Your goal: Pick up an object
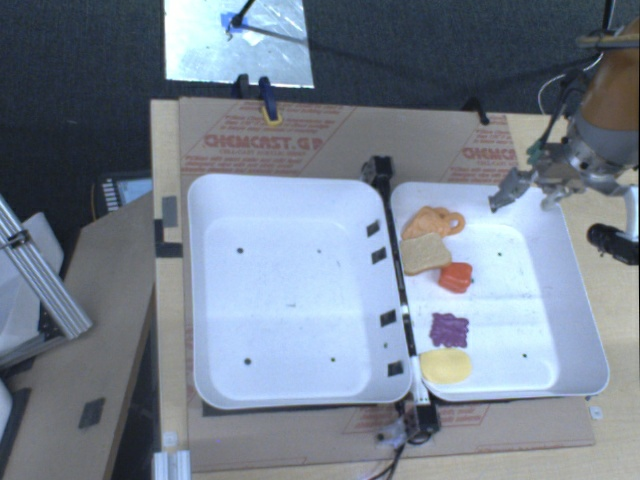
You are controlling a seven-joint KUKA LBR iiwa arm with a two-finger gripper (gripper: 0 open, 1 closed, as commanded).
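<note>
The gripper [522,193] hangs with its two fingers spread apart and nothing between them, poised over the far right corner of the right bin [560,298], above the rim rather than down among the objects. One dark fingertip [497,200] points toward the bin's white floor; the other sits a little to its right. Behind it the grey wrist rises to an orange band on the arm [612,98], which enters from the right side of the bench. All five objects lie along the right bin's left wall, well apart from the gripper. An orange pretzel-shaped piece [437,220] sits farthest back, touching a tan slice of toy bread [426,254] just in front of it. A red-orange piece [455,277] lies just beside the bread, toward the bin's middle. Nearer the front wall are a purple cluster [449,329] and, just in front of it, a yellow rounded piece [446,367]. The left bin [290,288] adjoins the right bin along a black clip strip [392,268]. Both bins rest on a cardboard sheet [330,138] printed in red lettering, with a shiny square plate [238,28] lying beyond the bench's far edge.
</note>
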